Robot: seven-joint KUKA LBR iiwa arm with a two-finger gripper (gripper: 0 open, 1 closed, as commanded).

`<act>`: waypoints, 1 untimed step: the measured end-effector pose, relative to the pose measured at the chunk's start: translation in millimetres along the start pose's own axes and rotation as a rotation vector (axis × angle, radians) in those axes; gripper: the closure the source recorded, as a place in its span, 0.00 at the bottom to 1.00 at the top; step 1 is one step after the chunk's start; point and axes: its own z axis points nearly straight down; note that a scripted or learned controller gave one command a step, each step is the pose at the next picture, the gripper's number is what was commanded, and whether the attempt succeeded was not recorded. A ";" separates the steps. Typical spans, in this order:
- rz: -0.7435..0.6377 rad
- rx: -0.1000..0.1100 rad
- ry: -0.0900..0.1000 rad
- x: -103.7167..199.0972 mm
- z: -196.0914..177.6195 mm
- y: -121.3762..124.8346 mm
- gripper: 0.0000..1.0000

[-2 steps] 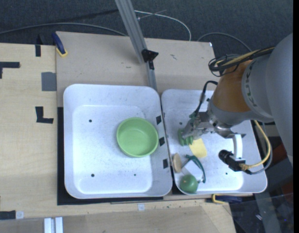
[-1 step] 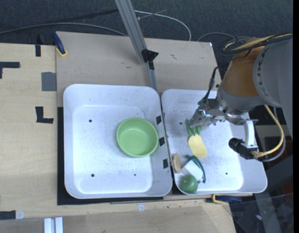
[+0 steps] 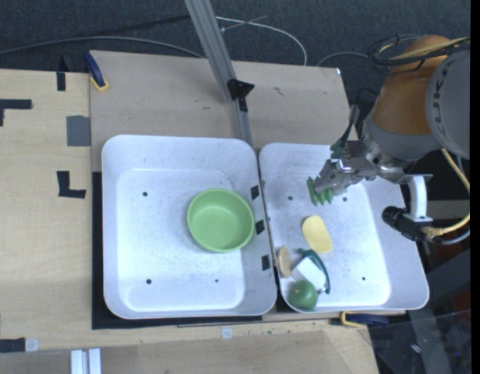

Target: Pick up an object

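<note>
Hanging in the right half of the frame, the gripper (image 3: pixel 331 181) sits just above a small green ribbed piece (image 3: pixel 321 191) in the right bin (image 3: pixel 404 287); whether it grasps this piece, I cannot tell. The piece is small, so it may slip free. The yellow object (image 3: pixel 317 234) lies below, and the green bowl (image 3: pixel 220 220) is in the left bin (image 3: pixel 131 232).
</note>
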 end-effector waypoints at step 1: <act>-0.005 0.005 0.003 53.1 -8.1 -11.8 1.00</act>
